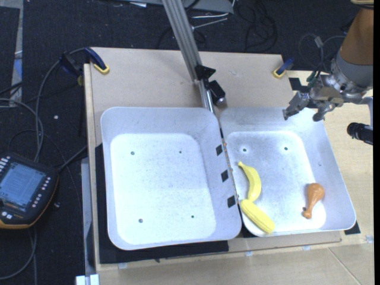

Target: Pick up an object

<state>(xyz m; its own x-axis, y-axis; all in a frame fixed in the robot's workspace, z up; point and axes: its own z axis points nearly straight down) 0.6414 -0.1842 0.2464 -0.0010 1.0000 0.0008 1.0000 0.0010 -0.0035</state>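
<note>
Yellow banana (252, 181) beside orange drumstick (312, 198)

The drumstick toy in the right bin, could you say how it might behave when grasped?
The drumstick probably is light and stiff, as it looks like moulded plastic. Its rounded, bulbous end may roll or slip from a pinch; the narrow shank seems easier to grip.

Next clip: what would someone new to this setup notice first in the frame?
Probably the bright food toys in the right bin: a yellow banana by its left wall, a second yellow piece just below it at the front corner, and an orange-brown drumstick toward the right. Next, the arm's hand hovers above that bin's back right rim with nothing between its fingers. The left bin sits beside it.
</note>
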